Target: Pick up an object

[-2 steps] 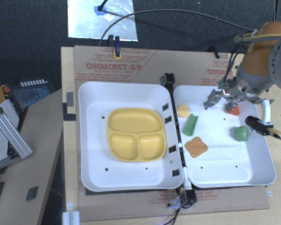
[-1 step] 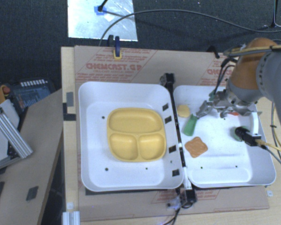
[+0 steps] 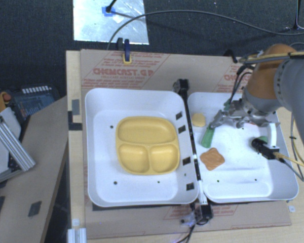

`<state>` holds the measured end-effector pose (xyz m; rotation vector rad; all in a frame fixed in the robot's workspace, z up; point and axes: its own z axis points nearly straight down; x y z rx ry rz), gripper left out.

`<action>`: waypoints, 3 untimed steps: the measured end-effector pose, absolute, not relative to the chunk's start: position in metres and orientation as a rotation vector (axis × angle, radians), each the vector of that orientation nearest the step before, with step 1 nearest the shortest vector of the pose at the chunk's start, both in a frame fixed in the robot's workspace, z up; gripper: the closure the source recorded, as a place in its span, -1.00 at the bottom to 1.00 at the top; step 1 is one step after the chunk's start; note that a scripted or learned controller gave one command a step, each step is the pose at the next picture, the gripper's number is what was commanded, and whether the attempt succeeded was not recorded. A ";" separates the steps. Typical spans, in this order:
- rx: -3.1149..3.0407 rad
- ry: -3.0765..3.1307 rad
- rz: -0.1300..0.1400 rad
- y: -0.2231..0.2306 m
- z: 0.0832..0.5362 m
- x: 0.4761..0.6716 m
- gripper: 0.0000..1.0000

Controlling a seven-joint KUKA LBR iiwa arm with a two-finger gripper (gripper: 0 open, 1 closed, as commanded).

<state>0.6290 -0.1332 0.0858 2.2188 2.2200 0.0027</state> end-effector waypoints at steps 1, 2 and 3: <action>2.215 2.217 0.010 -0.133 0.099 0.631 1.00; 2.213 2.220 0.008 -0.134 0.164 0.631 1.00; 2.211 2.224 0.007 -0.125 0.215 0.631 1.00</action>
